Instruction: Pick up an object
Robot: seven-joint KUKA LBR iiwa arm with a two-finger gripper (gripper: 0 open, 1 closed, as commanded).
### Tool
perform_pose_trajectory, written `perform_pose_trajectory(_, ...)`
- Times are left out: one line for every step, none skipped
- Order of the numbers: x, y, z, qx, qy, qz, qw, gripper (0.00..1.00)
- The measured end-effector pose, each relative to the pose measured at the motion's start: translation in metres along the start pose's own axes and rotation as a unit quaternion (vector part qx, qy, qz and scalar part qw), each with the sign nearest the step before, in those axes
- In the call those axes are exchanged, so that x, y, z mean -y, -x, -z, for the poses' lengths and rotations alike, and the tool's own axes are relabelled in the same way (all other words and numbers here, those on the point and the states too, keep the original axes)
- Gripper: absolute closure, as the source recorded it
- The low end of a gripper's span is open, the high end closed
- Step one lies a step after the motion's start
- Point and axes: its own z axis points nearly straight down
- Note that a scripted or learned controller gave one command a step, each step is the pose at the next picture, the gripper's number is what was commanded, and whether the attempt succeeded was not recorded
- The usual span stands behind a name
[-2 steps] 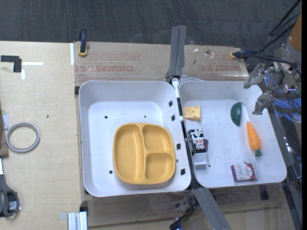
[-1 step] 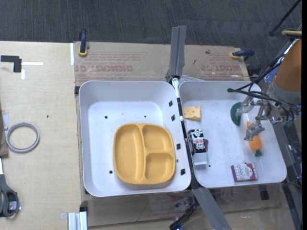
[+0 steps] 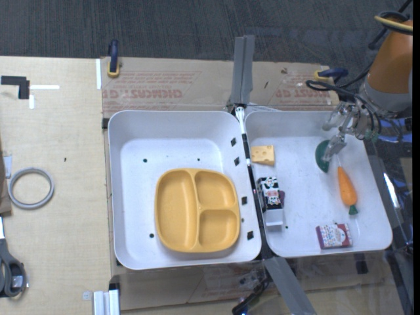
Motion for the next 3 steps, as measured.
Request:
perform_pose_trajectory(0.029,-0.085,-0.030,-0.003,-0.001,-0.174,0.9848,0.00)
perform_pose_trajectory(0.050,-0.148,-0.031,-0.003,0.000,-0.185,0.9827,0.00)
perform_pose_trajectory(0.049,-0.147,-0.021,-0.002,-0.001,-0.184,0.9830,1.00)
